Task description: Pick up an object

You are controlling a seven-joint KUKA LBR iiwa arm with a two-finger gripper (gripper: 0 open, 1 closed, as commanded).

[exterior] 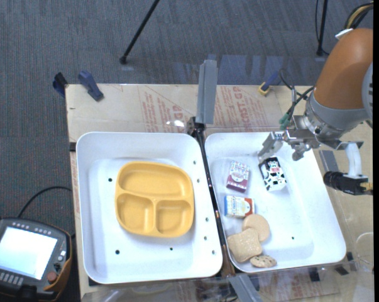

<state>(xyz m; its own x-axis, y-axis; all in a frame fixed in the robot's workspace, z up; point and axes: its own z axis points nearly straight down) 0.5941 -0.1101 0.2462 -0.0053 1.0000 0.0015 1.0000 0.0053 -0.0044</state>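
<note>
The wooden bench [132, 109] carries two shallow white bins side by side. The left bin [95, 162] holds a yellow divided tray [154, 198] with three compartments, lying flat near the bin's middle. The right bin [308, 225] holds the small food items.

The arm [343, 74], grey with its orange band, reaches in from the right and ends above the far part of the right bin. Its gripper [283, 145] hangs over the bin's upper edge area; whether its fingers are apart or together cannot be told from this angle, and nothing is seen held.

In the right bin, a black-and-white cow-patterned carton [274, 173] lies just below the gripper, tilted. To its left lies a purple-red small box [237, 175], and below that a small yellow-and-blue carton [239, 206]. Near the bin's front, a toy bread slice [244, 245] touches a round tan biscuit [256, 226], and a small chocolate-chip cookie [263, 261] lies just in front of the slice.

A teach pendant [27, 257] sits on the floor at lower left.
</note>
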